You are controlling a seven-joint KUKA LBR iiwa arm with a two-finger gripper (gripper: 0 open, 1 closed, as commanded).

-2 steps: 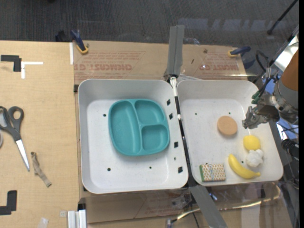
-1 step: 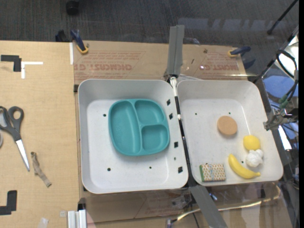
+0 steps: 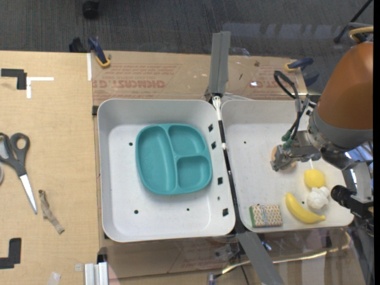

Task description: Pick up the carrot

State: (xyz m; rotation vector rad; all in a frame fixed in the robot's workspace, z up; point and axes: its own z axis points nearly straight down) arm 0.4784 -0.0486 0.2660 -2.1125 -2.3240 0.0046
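Note:
In the right bin (image 3: 249, 123), my gripper (image 3: 285, 161) hangs low over the bin floor near the middle. A small orange-tan piece (image 3: 277, 154), which may be the carrot, peeks out at the gripper's left side, right against it. Most of that piece is hidden by the gripper body. The view does not show whether it is held.
In the right bin's front right lie a yellow lemon (image 3: 314, 178), a white round item (image 3: 317, 199), a banana (image 3: 303, 210) and a small patterned block (image 3: 265, 215). The left bin (image 3: 113, 177) holds a teal divided plate (image 3: 174, 158). Scissors (image 3: 19, 165) lie on the bench at the left.

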